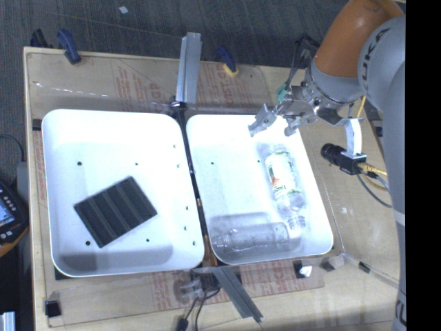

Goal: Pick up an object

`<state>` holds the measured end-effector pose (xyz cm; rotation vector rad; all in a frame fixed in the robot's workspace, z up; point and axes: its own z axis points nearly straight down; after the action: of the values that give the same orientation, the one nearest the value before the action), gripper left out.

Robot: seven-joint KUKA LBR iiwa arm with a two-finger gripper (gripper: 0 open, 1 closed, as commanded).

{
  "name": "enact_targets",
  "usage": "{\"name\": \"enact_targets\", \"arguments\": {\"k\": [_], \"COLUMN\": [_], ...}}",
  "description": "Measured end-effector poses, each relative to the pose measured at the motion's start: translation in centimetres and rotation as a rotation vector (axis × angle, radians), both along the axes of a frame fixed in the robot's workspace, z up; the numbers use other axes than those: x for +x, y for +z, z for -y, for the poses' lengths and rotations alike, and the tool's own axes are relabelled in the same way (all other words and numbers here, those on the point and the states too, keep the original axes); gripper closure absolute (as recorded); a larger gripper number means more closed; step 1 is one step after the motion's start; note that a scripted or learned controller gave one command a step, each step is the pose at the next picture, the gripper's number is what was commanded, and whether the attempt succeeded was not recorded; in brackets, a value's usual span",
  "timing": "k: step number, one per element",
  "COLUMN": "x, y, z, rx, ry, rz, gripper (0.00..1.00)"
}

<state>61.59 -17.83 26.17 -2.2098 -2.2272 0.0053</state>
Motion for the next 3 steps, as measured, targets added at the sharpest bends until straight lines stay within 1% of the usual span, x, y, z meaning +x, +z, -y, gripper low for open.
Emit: {"name": "enact_targets", "arguments": {"k": [1, 2, 3], "x": [-4.1, -5.0, -5.0], "y": [-6.4, -8.3, -8.1], "z": [2.9, 0.2, 2.7], "rx": [-0.001, 0.000, -0.002], "ry": [-0.077, -0.138, -0.009], "rz": [0.001, 0.001, 0.006], "gripper": [0.00, 0.00, 0.00]}}
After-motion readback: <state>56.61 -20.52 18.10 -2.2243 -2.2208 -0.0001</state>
